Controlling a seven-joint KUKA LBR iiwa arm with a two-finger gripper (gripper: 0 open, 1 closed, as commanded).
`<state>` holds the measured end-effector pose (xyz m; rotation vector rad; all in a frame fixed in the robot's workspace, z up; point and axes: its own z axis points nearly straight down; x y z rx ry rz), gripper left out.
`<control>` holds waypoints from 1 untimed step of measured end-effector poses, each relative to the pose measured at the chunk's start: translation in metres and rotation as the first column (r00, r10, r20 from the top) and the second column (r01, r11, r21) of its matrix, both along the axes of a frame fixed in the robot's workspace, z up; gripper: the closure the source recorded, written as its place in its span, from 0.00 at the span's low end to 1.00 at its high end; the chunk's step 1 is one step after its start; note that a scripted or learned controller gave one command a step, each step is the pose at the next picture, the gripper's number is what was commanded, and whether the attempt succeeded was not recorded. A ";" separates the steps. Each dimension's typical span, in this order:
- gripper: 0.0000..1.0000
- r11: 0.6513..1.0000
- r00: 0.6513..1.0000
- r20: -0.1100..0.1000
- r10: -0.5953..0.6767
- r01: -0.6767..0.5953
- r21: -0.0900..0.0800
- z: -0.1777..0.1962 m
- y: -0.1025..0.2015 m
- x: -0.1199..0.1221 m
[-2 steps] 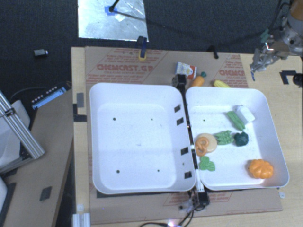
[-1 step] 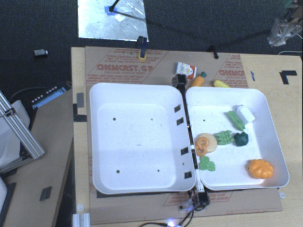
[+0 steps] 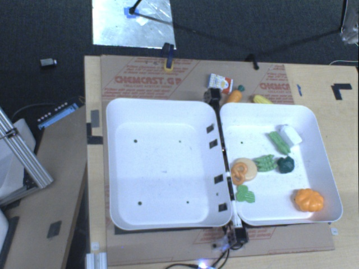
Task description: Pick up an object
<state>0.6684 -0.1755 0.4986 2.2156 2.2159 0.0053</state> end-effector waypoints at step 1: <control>1.00 1.000 1.000 -0.001 0.000 0.000 0.000 0.039 -0.018 0.000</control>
